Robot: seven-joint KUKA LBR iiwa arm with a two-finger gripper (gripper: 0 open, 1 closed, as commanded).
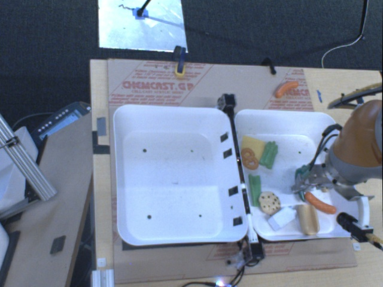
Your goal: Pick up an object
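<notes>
We begin at the near edge of the right bin (281, 124). A bread roll (308, 219) lies there with its long axis running near to far, and a white block (280, 218) sits just to its left. A round cookie (269, 202) lies left of the block, close to the divider between the two bins.

Next comes the orange sausage (321, 203), which we judge the likeliest target. It lies directly below and slightly right of the hand (303, 179), and its long axis slants from upper left to lower right. Its upper left end is nearest the hand. The roll lies just beside the sausage on the near side, so a descent there risks striking both.

The hand hovers over the right-centre of the right bin, at the end of the grey arm with its orange band (362, 139). We cannot tell whether the hand is open or closed, because dark and teal parts at the wrist blur together. We see nothing held in it.

Left of the hand, a green pod (255, 188) lies along the divider, its axis near to far. Farther back we find a pretzel (249, 158), a yellow cheese wedge (254, 144) and a second green vegetable (269, 153), grouped closely. These stand well apart from the sausage and do not obstruct it.

The left bin (173, 115) sits beside the right one. At the far side, a second orange sausage (286, 89) rests on the desk (197, 82), outside both bins.
</notes>
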